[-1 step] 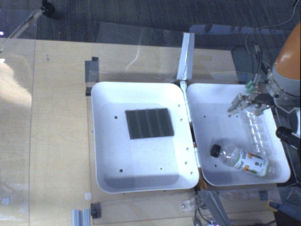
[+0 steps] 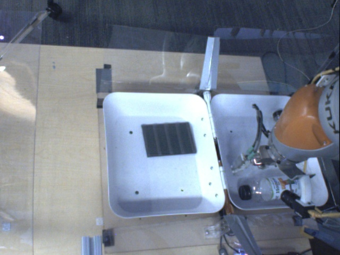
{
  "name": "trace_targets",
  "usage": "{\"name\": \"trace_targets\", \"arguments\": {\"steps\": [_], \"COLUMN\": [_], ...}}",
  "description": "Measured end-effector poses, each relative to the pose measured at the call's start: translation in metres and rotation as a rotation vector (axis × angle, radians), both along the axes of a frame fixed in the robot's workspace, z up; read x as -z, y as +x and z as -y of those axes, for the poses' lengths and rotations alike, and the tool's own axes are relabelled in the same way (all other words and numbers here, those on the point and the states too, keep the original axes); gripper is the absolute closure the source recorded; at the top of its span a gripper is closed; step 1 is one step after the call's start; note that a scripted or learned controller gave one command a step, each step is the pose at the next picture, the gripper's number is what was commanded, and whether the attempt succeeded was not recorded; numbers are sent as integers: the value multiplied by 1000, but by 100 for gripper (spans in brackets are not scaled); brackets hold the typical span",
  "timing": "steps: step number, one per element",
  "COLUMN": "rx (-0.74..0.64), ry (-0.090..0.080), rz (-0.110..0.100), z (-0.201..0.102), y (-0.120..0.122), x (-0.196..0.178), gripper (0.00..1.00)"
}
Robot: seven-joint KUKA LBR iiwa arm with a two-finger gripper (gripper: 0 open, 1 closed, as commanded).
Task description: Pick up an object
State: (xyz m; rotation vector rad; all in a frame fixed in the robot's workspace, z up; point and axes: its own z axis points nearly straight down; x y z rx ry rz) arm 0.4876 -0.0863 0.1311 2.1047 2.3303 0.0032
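Observation:
A clear plastic bottle [image 2: 264, 189] with a black cap lies on its side near the front of the right bin [image 2: 231, 121], cap pointing left. My gripper [image 2: 249, 159] hangs low over the right bin's middle, just above and behind the bottle, under the orange band [image 2: 300, 122] of the arm. I see nothing held in it. A dark grey ridged rectangular pad [image 2: 169, 139] lies flat in the middle of the left bin [image 2: 122, 185].
A thin dark cable [image 2: 258, 122] runs down from the arm into the right bin. A small dark item [image 2: 277, 113] sits near that bin's back. A metal divider post [image 2: 210, 62] stands behind the bins' shared wall. Wooden bench surrounds both bins.

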Motion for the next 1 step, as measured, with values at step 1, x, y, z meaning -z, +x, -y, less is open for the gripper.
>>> {"name": "trace_targets", "arguments": {"steps": [1], "rx": [-2], "ry": [0], "rz": [2], "z": [26], "y": [54], "x": [20], "gripper": [0]}}
